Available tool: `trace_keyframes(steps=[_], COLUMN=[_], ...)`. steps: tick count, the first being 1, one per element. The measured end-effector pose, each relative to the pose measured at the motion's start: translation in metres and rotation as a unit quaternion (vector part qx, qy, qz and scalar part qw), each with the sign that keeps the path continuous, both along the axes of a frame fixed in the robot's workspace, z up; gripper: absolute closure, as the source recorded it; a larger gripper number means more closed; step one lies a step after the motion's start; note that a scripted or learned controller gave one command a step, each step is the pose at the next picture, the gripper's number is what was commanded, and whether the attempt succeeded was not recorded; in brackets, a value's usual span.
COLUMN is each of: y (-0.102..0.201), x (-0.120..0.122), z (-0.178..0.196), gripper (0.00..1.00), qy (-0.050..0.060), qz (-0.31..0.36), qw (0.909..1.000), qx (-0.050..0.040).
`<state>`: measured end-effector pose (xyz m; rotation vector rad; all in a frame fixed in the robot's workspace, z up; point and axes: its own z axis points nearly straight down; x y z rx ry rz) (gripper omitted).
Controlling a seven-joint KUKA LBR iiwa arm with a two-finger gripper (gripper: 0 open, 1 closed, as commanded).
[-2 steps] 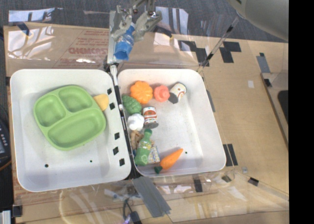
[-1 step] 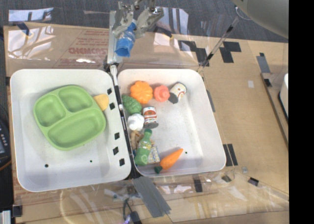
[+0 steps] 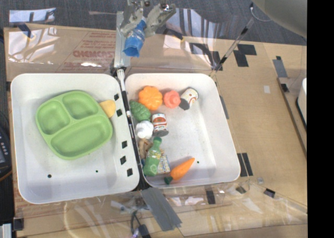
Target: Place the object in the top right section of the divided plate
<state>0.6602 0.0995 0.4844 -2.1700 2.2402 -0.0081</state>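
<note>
The green divided plate (image 3: 73, 125) lies in the left bin (image 3: 31, 179), with its two small sections along its upper side and the large one below. My gripper (image 3: 142, 23) hangs high above the bench, over the far end of the seam between the two bins. It is shut on a small blue bottle (image 3: 134, 40), which hangs tilted below the fingers. The bottle is well above and to the right of the plate. A yellow piece (image 3: 108, 107) rests against the plate's right rim.
The right bin (image 3: 209, 148) holds an orange pumpkin (image 3: 151, 97), a pink piece (image 3: 171, 98), a white and brown piece (image 3: 189, 97), a green vegetable (image 3: 139, 110), a small can (image 3: 159, 125), a green bottle (image 3: 153, 158) and a carrot (image 3: 180, 170).
</note>
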Motion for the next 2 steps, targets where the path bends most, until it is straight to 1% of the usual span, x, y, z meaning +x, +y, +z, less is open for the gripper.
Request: trace_keyframes(steps=[1, 2], y=[0.103, 0.1021], x=[-0.0046, -0.0043], z=[-0.0431, -0.0428], gripper=[1.0, 0.0], qy=[0.009, 0.009], qz=[0.208, 0.207], qw=[0.9781, 0.9783], qx=[-0.0068, -0.0069])
